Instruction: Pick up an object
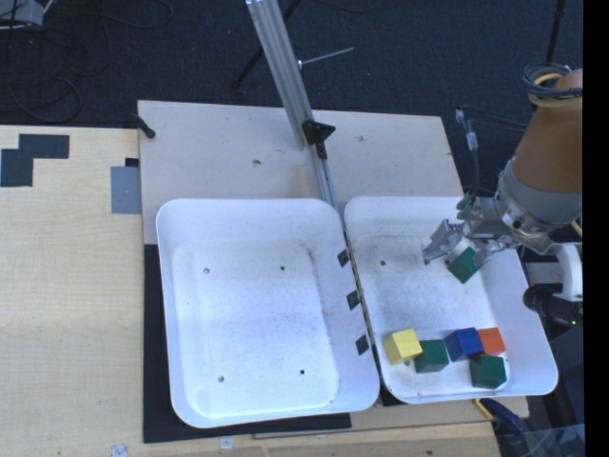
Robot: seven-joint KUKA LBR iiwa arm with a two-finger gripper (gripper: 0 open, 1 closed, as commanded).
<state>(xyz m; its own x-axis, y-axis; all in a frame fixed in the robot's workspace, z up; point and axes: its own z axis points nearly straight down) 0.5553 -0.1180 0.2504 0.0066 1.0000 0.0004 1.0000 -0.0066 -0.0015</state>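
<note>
We see the gripper (457, 248) over the upper part of the right bin (411, 219), w/ one dark green block (463, 265) at its fingertips, tilted, a corner pointing down. Whether the fingers actually clamp it or how wide they're spread, we can't tell. The block is roughly a cube, so no clear long axis.

Further out, at the bin's near edge, we count 5 more blocks: 1 yellow block (402, 345), 2 green blocks (431, 355), 1 blue block (463, 342), 1 orange block (491, 338), all bunched together and touching. So 6 blocks total, 3 of them green. The left bin (190, 219) sits just beside the right one.
</note>
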